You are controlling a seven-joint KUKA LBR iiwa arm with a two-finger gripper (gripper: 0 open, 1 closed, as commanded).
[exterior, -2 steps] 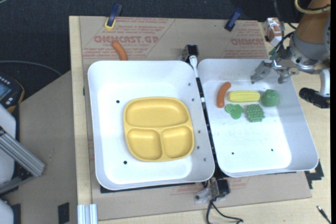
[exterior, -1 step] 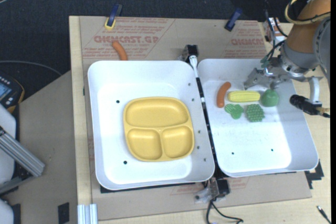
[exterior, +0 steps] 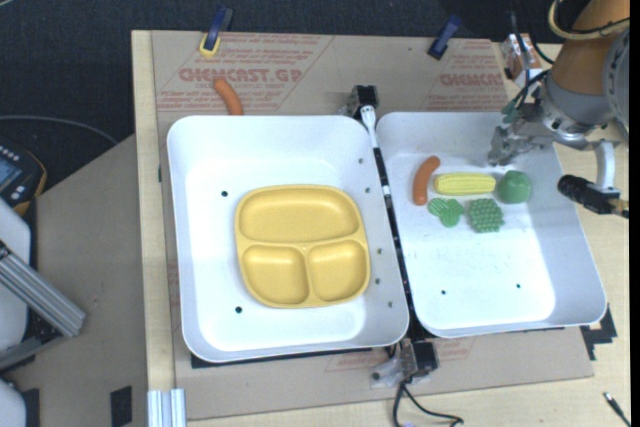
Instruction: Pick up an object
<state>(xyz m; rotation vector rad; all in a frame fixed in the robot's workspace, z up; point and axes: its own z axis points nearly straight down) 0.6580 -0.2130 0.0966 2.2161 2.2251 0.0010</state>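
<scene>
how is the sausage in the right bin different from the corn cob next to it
The sausage is orange-red and smooth-looking; the corn cob is yellow. The sausage lies nearly upright in the view, slightly curved; the corn cob lies crosswise and straight. The sausage looks slimmer. Both are elongated toy foods lying in the right bin.

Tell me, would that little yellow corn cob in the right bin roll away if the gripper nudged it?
Probably. The corn cob looks rounded and lies on its side on the smooth floor of the right bin, so a sideways nudge could roll it. It looks like a small toy, so likely light. The green ball beside it might stop it.
</scene>
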